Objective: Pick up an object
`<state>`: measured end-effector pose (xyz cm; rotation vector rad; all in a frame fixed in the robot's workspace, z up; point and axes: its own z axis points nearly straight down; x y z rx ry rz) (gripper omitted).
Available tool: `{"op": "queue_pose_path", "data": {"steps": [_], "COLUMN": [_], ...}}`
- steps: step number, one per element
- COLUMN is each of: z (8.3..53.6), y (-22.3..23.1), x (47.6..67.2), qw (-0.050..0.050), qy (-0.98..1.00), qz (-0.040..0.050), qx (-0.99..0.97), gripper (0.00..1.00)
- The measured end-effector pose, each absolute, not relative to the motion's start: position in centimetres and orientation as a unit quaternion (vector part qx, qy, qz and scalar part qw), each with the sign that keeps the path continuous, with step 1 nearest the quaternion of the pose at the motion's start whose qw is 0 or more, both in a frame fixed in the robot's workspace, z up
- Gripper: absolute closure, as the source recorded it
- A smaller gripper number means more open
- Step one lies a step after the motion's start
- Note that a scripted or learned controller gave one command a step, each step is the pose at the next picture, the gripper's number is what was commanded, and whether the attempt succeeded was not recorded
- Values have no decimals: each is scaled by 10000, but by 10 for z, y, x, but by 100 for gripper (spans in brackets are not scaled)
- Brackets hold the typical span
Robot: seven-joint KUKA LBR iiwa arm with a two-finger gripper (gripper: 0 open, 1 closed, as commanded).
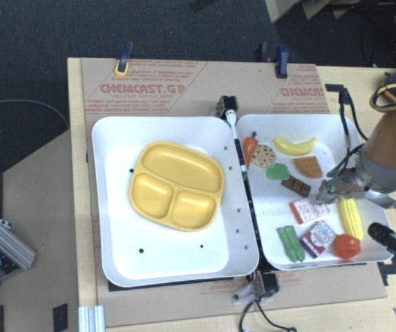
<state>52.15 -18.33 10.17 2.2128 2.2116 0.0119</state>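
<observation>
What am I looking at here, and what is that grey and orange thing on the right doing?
That is a robot arm, seen from a camera fixed above the bench, looking down at a slant. Its gripper, a two-fingered claw, hangs low over the right bin, among toy food: a banana, a carrot, a cookie, a corn cob, a tomato and more. The left bin holds a yellow divided plate. I cannot tell whether the claw grips anything.

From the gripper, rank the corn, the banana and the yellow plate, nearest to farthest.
Measured from the gripper:
1. Corn, just beside it in the right bin.
2. Banana, at the right bin's far end.
3. Yellow plate, across in the left bin.
</observation>
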Motion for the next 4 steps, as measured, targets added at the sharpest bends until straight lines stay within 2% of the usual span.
{"op": "queue_pose_path", "data": {"steps": [1, 2, 3, 4], "z": [147, 207, 226, 219], "y": [-177, -175, -176, -138], "x": [526, 519, 520, 562], "qw": [27, 32, 20, 18], "qy": [7076, 7074, 7074, 7087], "qz": [10, 13, 7, 11], "qx": [7066, 7068, 7068, 7055], "gripper": [100, 100, 100, 100]}}
